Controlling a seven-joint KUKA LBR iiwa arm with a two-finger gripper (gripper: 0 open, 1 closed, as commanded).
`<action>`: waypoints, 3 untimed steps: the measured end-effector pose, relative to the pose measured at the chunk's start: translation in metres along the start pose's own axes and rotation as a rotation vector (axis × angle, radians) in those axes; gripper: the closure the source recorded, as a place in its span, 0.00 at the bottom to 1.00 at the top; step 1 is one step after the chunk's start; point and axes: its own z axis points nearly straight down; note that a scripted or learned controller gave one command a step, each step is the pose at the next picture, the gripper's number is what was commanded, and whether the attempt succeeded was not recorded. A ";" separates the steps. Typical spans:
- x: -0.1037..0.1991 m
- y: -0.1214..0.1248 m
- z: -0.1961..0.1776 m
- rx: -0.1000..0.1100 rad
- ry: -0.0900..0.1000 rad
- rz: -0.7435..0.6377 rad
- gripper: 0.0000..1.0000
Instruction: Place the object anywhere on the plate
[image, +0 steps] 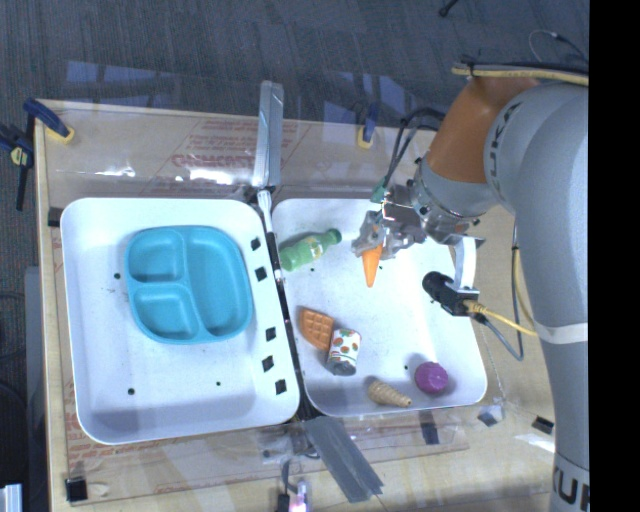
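A blue three-compartment plate (190, 282) lies in the left white bin (90, 350). Over the upper part of the right bin (455, 335), my gripper (377, 243) is shut on the wide top of an orange carrot (371, 266). The carrot hangs from the fingers with its tip pointing down. It is well to the right of the plate, across the divider between the bins.
The right bin also holds a green bottle (308, 248) near the divider, a waffle piece (317, 326), a small printed can (344, 351), an ice-cream cone (388, 392) and a purple ball (432, 377). A black cable connector (447, 292) hangs beside the wrist.
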 end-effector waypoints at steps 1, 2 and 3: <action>0.062 0.008 0.052 0.002 -0.001 -0.010 1.00; 0.164 -0.026 0.015 -0.001 -0.001 -0.147 1.00; 0.164 -0.026 0.015 -0.001 -0.001 -0.146 0.00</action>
